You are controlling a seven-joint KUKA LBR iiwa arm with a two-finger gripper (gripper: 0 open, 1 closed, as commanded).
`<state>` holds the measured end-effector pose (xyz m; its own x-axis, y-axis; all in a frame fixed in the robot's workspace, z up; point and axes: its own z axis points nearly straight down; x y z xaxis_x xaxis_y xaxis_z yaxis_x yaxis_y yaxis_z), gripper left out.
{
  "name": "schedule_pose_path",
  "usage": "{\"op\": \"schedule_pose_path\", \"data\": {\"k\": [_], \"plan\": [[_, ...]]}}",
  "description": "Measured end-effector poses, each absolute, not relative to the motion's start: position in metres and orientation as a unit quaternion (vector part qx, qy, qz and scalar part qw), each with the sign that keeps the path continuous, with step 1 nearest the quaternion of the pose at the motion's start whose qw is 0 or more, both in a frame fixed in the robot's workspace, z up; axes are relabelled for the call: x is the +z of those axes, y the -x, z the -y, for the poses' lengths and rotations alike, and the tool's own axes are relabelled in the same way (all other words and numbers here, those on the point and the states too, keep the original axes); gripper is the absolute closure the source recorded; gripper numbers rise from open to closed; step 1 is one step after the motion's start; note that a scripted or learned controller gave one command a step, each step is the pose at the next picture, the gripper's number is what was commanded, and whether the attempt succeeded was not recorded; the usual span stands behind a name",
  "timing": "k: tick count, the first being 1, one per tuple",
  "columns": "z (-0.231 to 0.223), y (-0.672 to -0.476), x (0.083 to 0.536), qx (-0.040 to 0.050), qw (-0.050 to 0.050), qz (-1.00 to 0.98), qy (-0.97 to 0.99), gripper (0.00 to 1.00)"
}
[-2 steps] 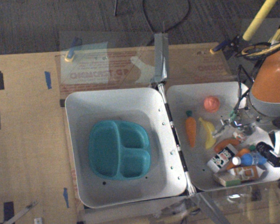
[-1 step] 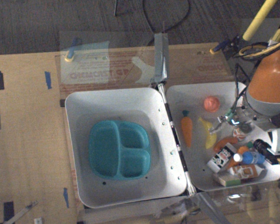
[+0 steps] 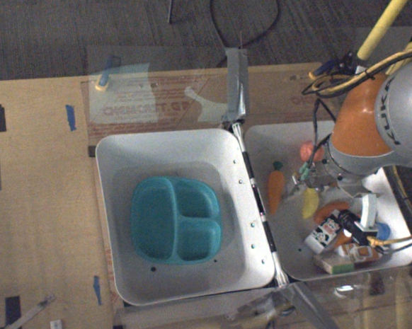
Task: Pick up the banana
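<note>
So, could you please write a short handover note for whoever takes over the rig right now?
Gripper: low in the right bin, right at the top end of the banana; I cannot tell whether it has a grip.
Banana: lying in the right bin, between the carrot and an orange item, with a small carton just below it.
Left bin: holds a teal divided tray.
Done: the arm has reached the banana.
Left: confirm the grasp and lift the banana out.
</note>
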<state>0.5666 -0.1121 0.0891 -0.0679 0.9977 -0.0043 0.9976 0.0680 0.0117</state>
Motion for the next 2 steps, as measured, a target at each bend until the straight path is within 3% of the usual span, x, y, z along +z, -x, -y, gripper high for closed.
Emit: {"op": "schedule_pose_path", "data": {"k": [1,2], "plan": [[0.113,-0.568,0.1,0.0047,0.007,-0.729,-0.684,1.0],[0.082,-0.613,0.185,0.0002,0.001,-0.719,-0.695,1.0]]}}
